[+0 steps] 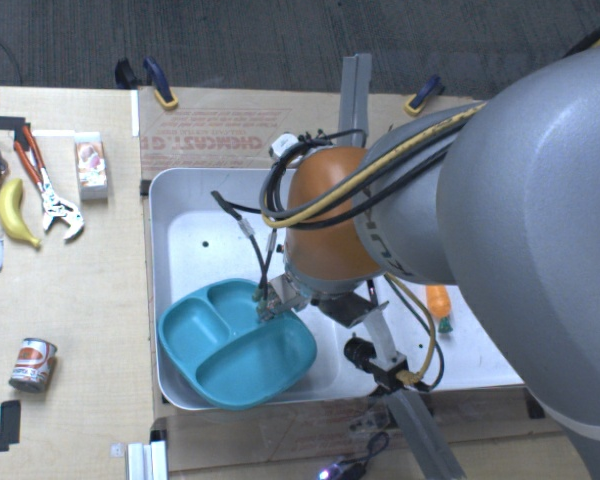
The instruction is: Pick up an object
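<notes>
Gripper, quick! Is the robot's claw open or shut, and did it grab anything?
Gripper: cannot be told. It sits low at the blue divided plate in the white bin, and the arm hides the rest.

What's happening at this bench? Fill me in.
A grey robot arm with an orange band reaches into the left white bin. Its end effector is down at the rim of a blue divided plate lying in the bin's near corner. Whether it has gripped the plate is hidden by the wrist. An orange object sits further right. On the bench to the left lie a banana, a wrench and a can.
</notes>
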You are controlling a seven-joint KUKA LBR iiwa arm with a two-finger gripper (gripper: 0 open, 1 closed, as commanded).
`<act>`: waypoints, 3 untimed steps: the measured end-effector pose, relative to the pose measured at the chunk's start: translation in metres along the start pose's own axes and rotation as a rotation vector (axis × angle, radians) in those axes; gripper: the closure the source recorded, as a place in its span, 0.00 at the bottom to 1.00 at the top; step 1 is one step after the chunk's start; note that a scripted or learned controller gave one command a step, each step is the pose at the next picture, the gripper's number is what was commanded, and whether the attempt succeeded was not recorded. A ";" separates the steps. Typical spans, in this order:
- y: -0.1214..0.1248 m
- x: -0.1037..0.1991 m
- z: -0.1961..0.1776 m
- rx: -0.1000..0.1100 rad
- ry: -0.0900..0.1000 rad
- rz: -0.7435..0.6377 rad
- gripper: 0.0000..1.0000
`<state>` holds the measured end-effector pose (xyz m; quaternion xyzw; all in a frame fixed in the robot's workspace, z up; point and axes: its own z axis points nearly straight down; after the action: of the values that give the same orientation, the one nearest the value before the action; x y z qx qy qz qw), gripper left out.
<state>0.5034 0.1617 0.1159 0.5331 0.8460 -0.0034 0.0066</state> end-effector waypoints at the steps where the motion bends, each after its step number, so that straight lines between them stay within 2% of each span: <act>1: 0.109 -0.068 0.022 0.002 0.014 0.401 1.00; 2: 0.108 -0.094 -0.103 0.012 0.012 0.447 1.00; 3: 0.126 -0.064 -0.026 0.005 0.009 0.351 1.00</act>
<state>0.6445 0.1588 0.1427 0.6728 0.7398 -0.0019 0.0018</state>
